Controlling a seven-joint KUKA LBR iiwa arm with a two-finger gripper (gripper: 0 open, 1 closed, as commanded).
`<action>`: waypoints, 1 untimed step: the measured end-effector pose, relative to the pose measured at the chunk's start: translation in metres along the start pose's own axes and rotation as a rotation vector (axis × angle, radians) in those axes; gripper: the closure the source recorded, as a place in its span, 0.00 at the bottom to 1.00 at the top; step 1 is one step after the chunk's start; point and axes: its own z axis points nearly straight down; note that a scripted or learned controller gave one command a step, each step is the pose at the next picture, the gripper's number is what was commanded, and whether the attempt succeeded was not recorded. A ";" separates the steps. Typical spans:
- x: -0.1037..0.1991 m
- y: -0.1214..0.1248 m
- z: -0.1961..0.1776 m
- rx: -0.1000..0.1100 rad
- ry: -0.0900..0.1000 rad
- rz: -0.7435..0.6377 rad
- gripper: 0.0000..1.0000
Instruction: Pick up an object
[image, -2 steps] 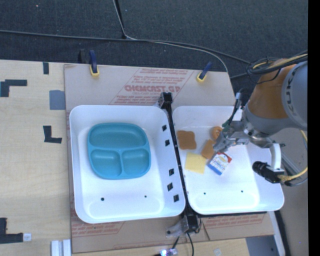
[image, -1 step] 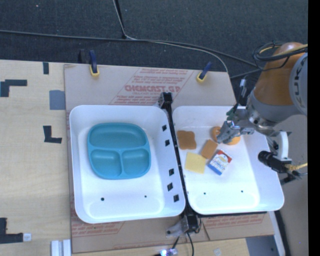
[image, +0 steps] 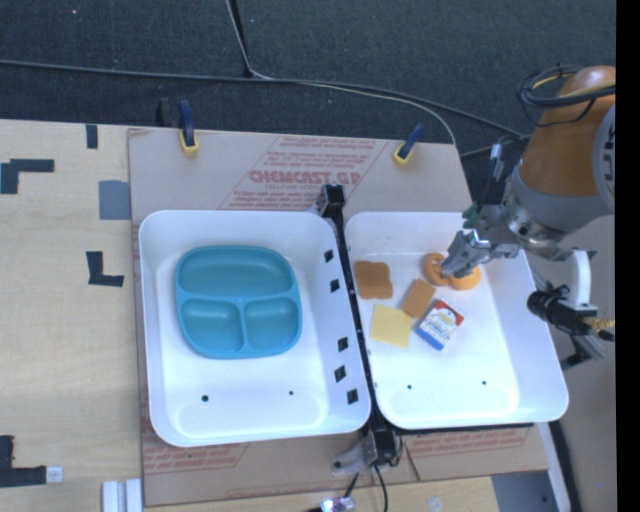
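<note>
The right bin (image: 500, 390) holds several small items: a round orange piece (image: 441, 271), a brown toast-like slice (image: 374, 280), a tan block (image: 418, 298), a yellow square (image: 391, 325) and a small blue, white and red packet (image: 439, 325). My gripper (image: 462, 256) hangs low over the orange piece at the bin's upper right, its grey fingers pointing down-left onto that piece. The piece's right side is hidden behind the fingers. From this angle the gap between them is not visible.
The left bin (image: 160, 400) holds a teal divided plate (image: 238, 300). A black divider (image: 345, 320) runs between the bins. Two blue-and-yellow clamps (image: 186, 128) (image: 407, 148) pin the cardboard at the back. The arm's orange band (image: 570, 150) rises at the right.
</note>
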 end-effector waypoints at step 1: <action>0.050 0.005 0.015 0.004 0.002 -0.004 1.00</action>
